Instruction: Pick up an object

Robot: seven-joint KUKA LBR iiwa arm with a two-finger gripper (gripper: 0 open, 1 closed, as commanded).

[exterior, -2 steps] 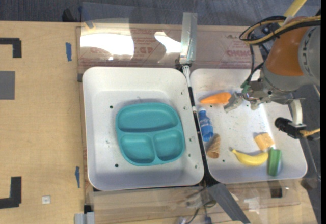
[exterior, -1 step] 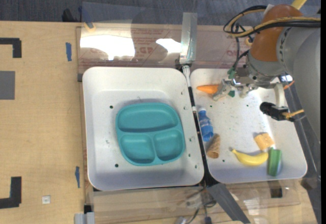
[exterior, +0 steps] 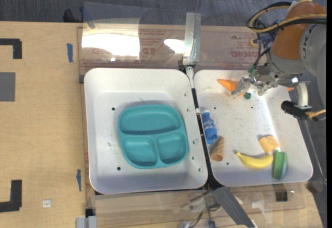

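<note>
My gripper (exterior: pixel 244 90) hangs low over the back of the right bin (exterior: pixel 290 118), just to the right of an orange carrot (exterior: pixel 225 84) and very close to it. Whether it touches the carrot is unclear from this angle. Further forward in the same bin lie a blue bottle-like piece (exterior: pixel 209 126) by the left wall, a brown cone (exterior: pixel 217 148), a yellow banana (exterior: pixel 254 160), an orange block (exterior: pixel 268 143) and a green piece (exterior: pixel 279 164).
The left bin (exterior: pixel 98 118) holds a teal divided plate (exterior: pixel 152 135). A ridge (exterior: pixel 195 113) separates the two bins. The grey arm with its orange band (exterior: pixel 298 35) and its cables enters from the upper right. A clear panel (exterior: pixel 135 45) stands behind the bins.
</note>
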